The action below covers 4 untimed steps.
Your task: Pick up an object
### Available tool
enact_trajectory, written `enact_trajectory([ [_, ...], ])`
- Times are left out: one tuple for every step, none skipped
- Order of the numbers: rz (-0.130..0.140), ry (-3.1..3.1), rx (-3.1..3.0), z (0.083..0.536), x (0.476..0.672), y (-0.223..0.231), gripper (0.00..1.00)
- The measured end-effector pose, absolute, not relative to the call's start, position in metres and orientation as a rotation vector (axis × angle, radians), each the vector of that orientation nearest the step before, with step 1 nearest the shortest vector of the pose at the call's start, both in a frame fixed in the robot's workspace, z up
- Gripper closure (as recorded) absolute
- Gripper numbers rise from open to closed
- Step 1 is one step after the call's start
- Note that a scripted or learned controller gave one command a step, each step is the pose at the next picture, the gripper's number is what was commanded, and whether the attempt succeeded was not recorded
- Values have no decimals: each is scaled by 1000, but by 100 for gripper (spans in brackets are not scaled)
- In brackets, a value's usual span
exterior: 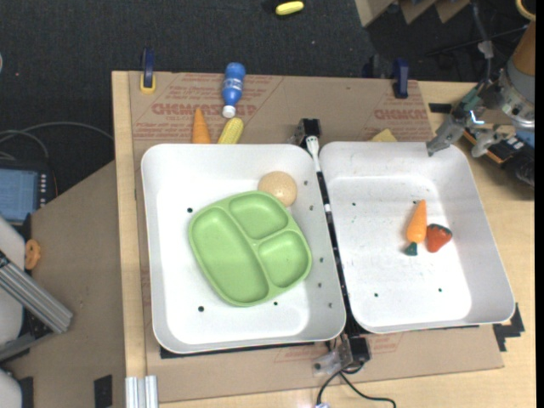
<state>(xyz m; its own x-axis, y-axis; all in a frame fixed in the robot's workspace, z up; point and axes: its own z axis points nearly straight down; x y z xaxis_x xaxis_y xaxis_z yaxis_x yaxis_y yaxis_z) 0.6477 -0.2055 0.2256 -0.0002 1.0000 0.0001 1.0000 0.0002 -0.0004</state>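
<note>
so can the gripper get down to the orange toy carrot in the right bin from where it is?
Probably yes: the orange toy carrot lies exposed in the right white bin, only a red toy touching it.

Two white bins (170,313) speckled with small dark dots sit on a tan board with reddish print. The divided plate (248,246) is light green, the ball (279,187) beige. At right, an orange carrot (416,223) with a green tip touches a red-orange piece (438,238). A blue-and-white bottle (232,88) lies at upper left.

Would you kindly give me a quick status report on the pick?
Gripper above right bin's far corner, holding nothing. Carrot and strawberry lying together in that bin. Nothing in the way.
</note>
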Motion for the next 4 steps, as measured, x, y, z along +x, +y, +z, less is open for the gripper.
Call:
enact_trajectory([
  [9,-2213,-2211,78,626,-180,0],
  [2,-2220,-2211,84,581,-118,0],
  [-1,-2221,-2222,95,584,-122,100],
  [-15,-2236,-2218,191,612,-52,100],
])
